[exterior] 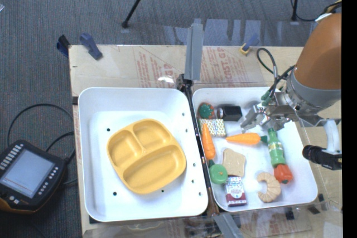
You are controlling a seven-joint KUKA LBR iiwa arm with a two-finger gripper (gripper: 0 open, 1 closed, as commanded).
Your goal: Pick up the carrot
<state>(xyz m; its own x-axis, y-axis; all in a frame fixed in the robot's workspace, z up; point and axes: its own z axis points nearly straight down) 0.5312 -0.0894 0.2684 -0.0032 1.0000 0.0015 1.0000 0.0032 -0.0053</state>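
The carrot (244, 139), a short orange tapered piece, lies flat on the floor of the right bin (309, 187), near its middle, pointing left. My gripper (261, 116) hangs just above and to the right of it, at the carrot's thick end. It looks open, with nothing between its fingers. A second, longer orange vegetable (208, 143) lies along the bin's left wall.
Around the carrot lie a green bottle (274, 147) with a red end, a toast slice (234, 163), a croissant (269, 187), a red packet (236, 189), a black object (228, 113) and a patterned box (216, 127). The left bin (95, 120) holds a yellow divided plate (146, 154).
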